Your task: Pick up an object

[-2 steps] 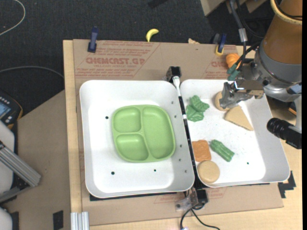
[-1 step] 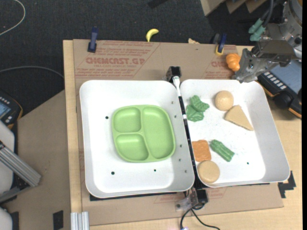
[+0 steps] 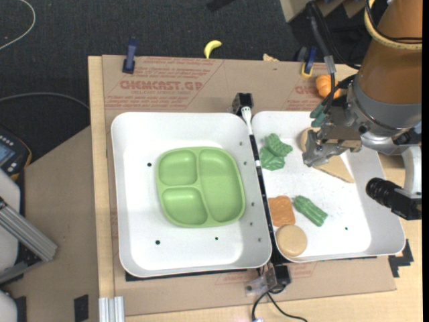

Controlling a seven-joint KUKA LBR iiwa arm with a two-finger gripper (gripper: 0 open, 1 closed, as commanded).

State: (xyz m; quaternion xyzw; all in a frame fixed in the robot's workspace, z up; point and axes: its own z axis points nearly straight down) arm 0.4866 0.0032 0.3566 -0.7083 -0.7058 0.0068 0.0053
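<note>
My gripper hangs over the upper middle of the right bin, just right of a leafy green toy. A tan wedge-shaped piece lies partly under the gripper, on its right. Lower in the same bin lie an orange square piece, a green pickle-like piece and a round tan cookie-like piece. I see nothing between the fingers.
The left bin holds a green three-compartment plate. A small yellow banana toy and an orange ball lie on the cardboard behind the bins. Blue clamps hold the board's far edge.
</note>
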